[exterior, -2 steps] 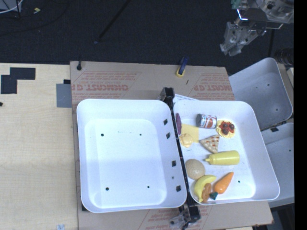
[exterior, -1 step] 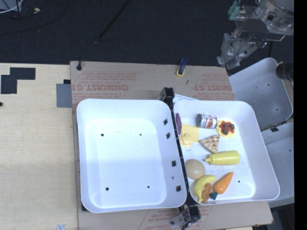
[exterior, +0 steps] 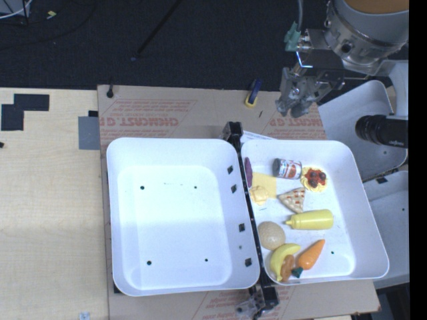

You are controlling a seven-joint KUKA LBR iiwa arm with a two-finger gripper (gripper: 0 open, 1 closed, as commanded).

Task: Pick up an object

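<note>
Although the task names no particular object, the camera view puts every candidate in the right bin (exterior: pixel 363 199), while the gripper (exterior: pixel 293 105) hangs above the cardboard behind that bin's far rim, well apart from all of them. Nothing sits between its fingers; whether the jaws are spread or pressed together I cannot tell, since they read as one dark cluster against the board. In the bin lie a small can (exterior: pixel 287 169) on its side, a pizza slice (exterior: pixel 293 199), a round red-topped piece (exterior: pixel 314 178) just beside the can, a yellow cheese wedge (exterior: pixel 262 189), a yellow mustard bottle (exterior: pixel 311 219) lying flat, a tan round bun (exterior: pixel 271 235), a banana (exterior: pixel 281 257) and a carrot (exterior: pixel 310 254) (the last two touching at the near wall). The left bin (exterior: pixel 127 212) offers no objects to take. The pick has not begun, as I judge it. The main risk is the crowding: a descent onto the banana or carrot could nudge the neighbour or catch the bin wall, and the can or bottle may roll out from under closing fingers. The flat cheese and pizza pieces give little to pinch, so a grasp there could well come up empty.
</note>
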